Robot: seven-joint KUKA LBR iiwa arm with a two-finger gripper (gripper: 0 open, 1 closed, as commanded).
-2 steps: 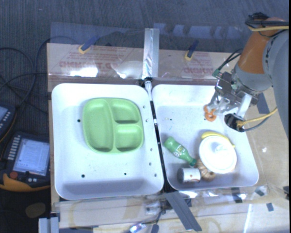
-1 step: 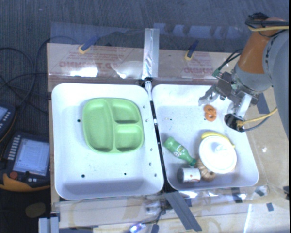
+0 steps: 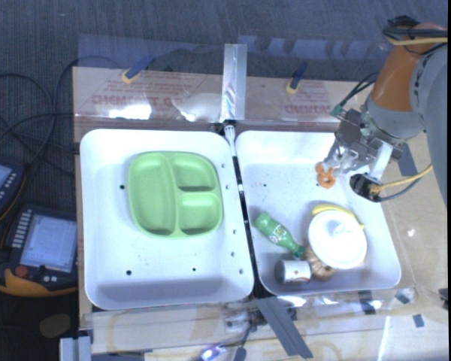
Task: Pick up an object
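At the far left of the frame we see two handheld devices (image 3: 37, 247) lying on the dark floor with cables trailing above them. The left bin (image 3: 98, 277) holds a green divided plate (image 3: 174, 194), set flat in its upper middle.

Moving right across the divider, the right bin (image 3: 286, 149) carries a green bottle (image 3: 278, 234) lying on its side near the lower left, with a metal can (image 3: 293, 271) just below it. Beside these sits a white round lidded bowl (image 3: 337, 238), with a yellow edge showing at its top and a brown item tucked against its lower left.

In the upper right of this bin we find the gripper (image 3: 338, 162), reaching down from the arm (image 3: 402, 81). A small orange object (image 3: 325, 175) sits right at its tip; we cannot tell whether the fingers are apart or clamped on it.
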